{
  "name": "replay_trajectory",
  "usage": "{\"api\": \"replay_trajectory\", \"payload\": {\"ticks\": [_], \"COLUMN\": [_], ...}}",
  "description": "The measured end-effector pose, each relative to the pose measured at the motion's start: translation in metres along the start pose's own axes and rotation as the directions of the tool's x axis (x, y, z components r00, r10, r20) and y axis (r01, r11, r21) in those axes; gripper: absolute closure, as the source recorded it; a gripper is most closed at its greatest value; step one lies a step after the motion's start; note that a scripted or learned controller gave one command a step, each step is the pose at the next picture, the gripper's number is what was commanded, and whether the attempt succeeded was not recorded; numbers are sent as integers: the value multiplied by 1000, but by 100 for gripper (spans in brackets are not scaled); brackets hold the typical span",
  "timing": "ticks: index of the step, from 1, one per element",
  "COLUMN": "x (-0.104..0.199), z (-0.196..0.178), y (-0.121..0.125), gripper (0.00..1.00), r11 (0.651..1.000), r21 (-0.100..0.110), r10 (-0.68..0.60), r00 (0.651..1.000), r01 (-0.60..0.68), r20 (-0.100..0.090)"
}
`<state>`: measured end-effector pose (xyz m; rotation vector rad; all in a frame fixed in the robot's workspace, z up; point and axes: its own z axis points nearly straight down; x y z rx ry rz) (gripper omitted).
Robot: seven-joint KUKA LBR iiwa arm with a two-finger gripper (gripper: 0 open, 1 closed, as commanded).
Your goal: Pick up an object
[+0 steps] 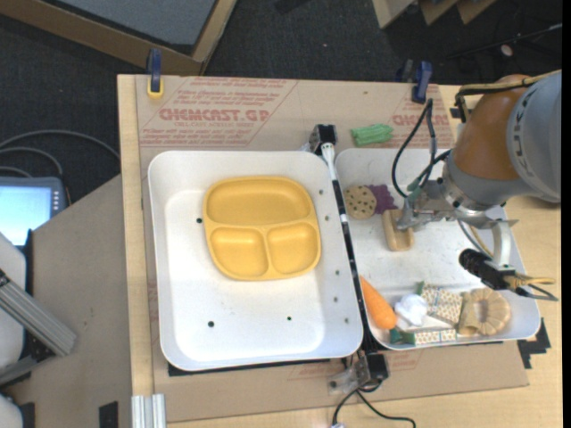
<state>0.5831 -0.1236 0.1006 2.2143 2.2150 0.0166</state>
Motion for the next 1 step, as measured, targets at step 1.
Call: {"api": "replay_trajectory", "payload": {"ticks": [1], "x": [60], "z": [-90], "y": [1], "gripper": [100], "r11": [1000], "r21": [4], "r10": [-7], "r00": [1000], "r01": [7], "r20": [-1]}}
